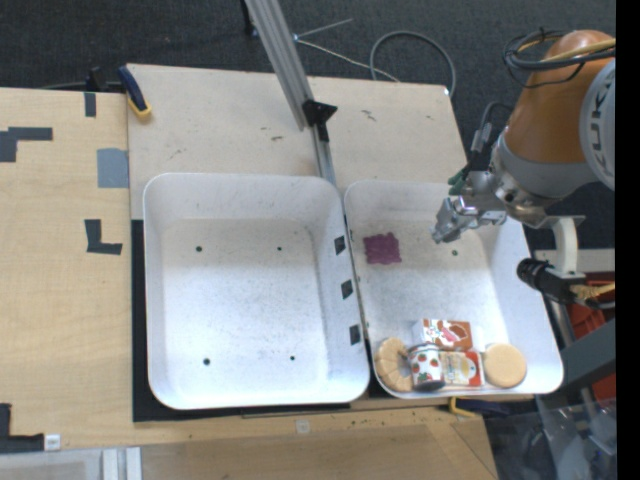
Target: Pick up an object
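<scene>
The grey arm with its orange band [560, 88] reaches in from the right, and its metal two-finger gripper [447, 226] hangs above the upper right part of the right-hand shallow white bin [520, 298]. Whether the pincer is open or closed cannot be told at this slant; nothing is seen between its tips.

A small flat purple square of soft material [382, 249] lies on the floor of that same bin, to the left of the gripper and apart from it. Along the bin's near edge sits a cluster of items: a round tan biscuit-like disc [393, 361] at the left, a red-and-white patterned packet [438, 366] touching it, a red and white carton-like piece [448, 332] just behind the packet, and a plain round tan disc [504, 364] at the right end.

The left-hand shallow white bin [240, 288] stands beside it, their rims meeting. A slanted grey metal rail [285, 53] crosses the bench [230, 118] behind the bins.
</scene>
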`<action>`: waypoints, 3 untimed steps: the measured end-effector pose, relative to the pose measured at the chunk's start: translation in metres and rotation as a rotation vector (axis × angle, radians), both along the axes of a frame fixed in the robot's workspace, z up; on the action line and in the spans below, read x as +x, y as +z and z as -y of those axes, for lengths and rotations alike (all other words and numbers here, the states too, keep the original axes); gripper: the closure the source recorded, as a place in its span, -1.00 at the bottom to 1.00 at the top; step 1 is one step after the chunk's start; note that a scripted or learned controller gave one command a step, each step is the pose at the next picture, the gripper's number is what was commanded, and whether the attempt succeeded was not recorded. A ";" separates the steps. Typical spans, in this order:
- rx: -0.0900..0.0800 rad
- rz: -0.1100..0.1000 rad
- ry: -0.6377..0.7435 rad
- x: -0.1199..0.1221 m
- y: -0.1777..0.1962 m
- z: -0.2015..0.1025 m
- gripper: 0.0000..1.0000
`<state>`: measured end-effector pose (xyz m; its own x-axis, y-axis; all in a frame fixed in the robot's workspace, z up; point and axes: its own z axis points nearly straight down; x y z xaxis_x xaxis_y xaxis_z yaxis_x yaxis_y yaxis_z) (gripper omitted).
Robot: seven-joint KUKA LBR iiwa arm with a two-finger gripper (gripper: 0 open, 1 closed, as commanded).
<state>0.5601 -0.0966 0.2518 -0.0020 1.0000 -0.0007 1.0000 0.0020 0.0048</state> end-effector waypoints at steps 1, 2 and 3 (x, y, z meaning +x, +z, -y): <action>0.000 -0.001 0.000 0.001 0.037 0.000 1.00; 0.001 -0.005 0.004 0.026 0.027 -0.055 1.00; 0.001 -0.006 0.004 0.035 0.019 -0.105 1.00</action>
<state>0.5949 0.0088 0.2703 -0.0060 1.0000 0.0003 1.0000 0.0060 -0.0014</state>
